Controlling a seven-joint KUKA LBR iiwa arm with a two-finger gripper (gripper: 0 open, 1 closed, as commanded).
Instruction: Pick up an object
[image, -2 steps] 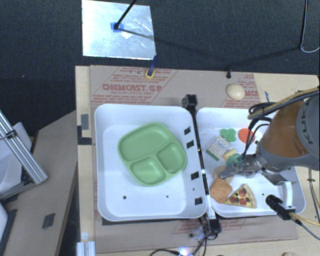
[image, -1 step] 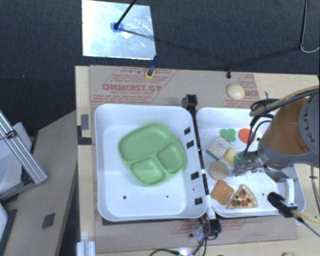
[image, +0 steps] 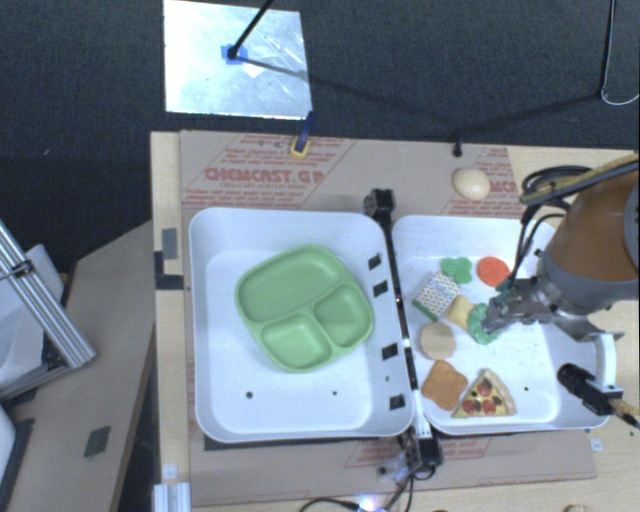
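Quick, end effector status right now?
End effector: low in the right bin, over a green toy; open or closed cannot be told.
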